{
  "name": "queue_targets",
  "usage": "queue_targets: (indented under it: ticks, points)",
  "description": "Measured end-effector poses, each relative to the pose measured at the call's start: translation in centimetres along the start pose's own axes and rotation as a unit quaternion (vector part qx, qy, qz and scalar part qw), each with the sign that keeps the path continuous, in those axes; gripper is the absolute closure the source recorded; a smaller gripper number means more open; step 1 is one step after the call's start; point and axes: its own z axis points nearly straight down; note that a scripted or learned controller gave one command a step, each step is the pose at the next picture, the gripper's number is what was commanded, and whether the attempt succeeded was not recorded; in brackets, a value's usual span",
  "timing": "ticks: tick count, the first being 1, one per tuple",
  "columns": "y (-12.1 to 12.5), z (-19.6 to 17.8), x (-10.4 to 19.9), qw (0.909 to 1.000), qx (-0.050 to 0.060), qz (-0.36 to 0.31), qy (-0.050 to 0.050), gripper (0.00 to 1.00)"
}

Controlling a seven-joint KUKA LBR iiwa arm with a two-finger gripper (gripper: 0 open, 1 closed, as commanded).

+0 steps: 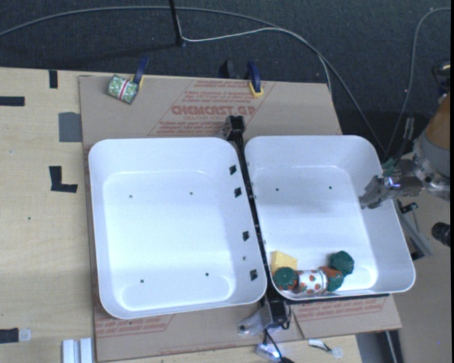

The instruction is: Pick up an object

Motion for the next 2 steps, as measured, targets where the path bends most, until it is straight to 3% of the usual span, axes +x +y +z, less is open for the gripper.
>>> queue_targets:
  ticks: [1, 2]
  points:
    - [0.1, -5.1, 0.0, 1.0, 0.0, 0.0, 0.0, 1.0]
    - [0.1, -5.5, 5.2, 1.0, 0.001, -0.002, 0.001, 1.0]
